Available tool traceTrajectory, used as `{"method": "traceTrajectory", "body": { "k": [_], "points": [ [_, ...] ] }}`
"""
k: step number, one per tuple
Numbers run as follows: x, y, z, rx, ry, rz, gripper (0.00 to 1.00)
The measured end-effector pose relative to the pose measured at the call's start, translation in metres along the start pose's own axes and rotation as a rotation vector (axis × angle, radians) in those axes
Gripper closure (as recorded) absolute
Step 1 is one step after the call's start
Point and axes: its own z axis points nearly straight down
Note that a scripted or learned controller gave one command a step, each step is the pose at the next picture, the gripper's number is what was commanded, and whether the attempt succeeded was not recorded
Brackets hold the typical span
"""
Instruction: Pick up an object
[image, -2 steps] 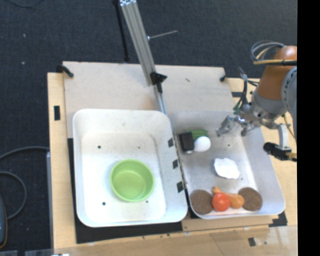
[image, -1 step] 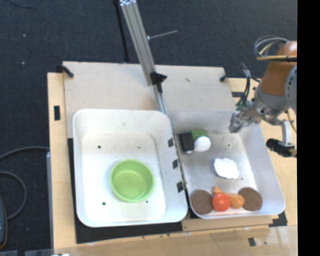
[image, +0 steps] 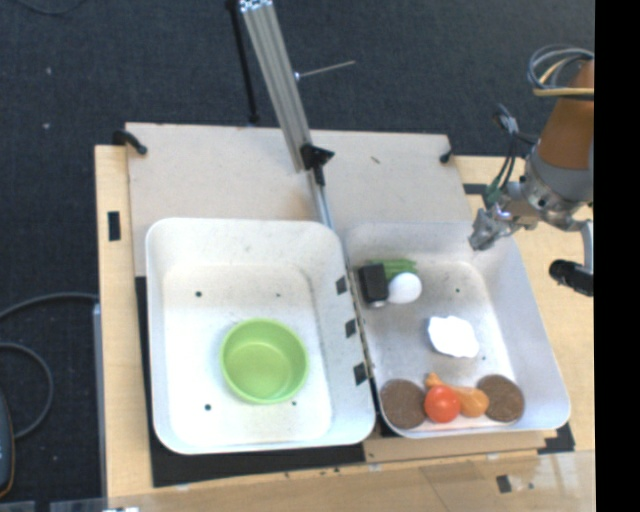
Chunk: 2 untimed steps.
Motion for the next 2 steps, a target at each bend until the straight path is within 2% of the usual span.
{"method": "traceTrajectory", "body": {
  "k": [1,2],
  "points": [
    [0.002,0.003,-0.045,0.000,0.000,-0.001,1.00],
    [0.001,0.004,-0.067,0.002,0.001,-0.002,1.00]
  ]
}}
